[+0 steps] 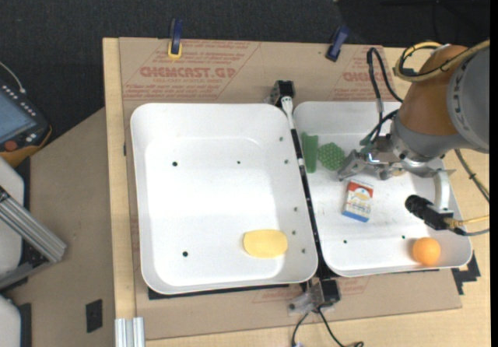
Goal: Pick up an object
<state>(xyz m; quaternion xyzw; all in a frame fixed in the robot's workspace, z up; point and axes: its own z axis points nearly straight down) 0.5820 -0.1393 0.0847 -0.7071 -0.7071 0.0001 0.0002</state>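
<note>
My gripper (367, 169) hangs over the middle of the right bin (342, 256), its fingers spread open with nothing between them. Just below it in the view lies a small red, white and blue box (359, 201), apart from the fingers. To the gripper's left are a round green piece (332, 155) and a flat green strip (311, 152) by the bin's left wall. An orange ball (426, 251) rests in the near right corner of this bin. A yellow oval object (265, 243) lies in the left bin (156, 182), close to its front edge.
The two bins meet along a dark divider (299, 174). They stand on a brown board (233, 61) held by clamps at the back. The arm's grey and orange wrist (436, 116) stands over the right bin's far right side.
</note>
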